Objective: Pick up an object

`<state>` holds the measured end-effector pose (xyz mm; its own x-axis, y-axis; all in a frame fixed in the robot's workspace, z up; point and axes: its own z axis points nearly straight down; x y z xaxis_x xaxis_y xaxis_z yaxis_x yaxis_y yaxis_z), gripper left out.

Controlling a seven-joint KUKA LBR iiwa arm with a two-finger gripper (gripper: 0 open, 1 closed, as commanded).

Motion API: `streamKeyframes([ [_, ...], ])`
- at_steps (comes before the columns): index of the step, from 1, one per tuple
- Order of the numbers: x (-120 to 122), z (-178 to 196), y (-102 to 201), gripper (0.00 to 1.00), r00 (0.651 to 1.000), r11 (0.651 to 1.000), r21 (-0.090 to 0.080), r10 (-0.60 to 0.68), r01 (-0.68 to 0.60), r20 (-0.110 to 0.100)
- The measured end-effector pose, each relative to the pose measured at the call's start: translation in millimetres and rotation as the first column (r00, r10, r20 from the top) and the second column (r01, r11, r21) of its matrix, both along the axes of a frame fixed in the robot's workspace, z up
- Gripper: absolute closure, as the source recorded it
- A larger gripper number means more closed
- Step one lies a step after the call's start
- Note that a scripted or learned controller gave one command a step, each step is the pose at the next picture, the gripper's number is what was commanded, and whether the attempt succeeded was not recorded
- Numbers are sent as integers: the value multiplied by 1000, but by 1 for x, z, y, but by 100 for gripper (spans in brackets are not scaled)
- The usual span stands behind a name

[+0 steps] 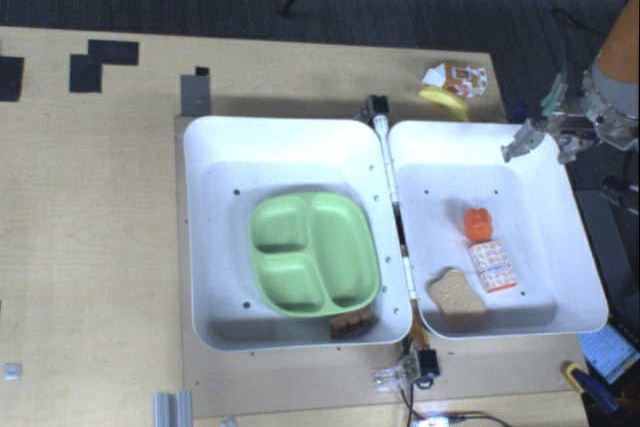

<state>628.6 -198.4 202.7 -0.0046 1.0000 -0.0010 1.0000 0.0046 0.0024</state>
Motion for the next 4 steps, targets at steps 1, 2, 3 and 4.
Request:
streamKeyframes([
  [1,-34,-97,86,0,1000,1000,3,1,-1,-3],
  [2,-32,-85,85,100,1000,1000,1,2,-2,3],
  [3,-32,-85,85,0,1000,1000,1,2,-2,2],
  [4,-81,-116,100,0,1000,1000,0,-2,2,4],
])
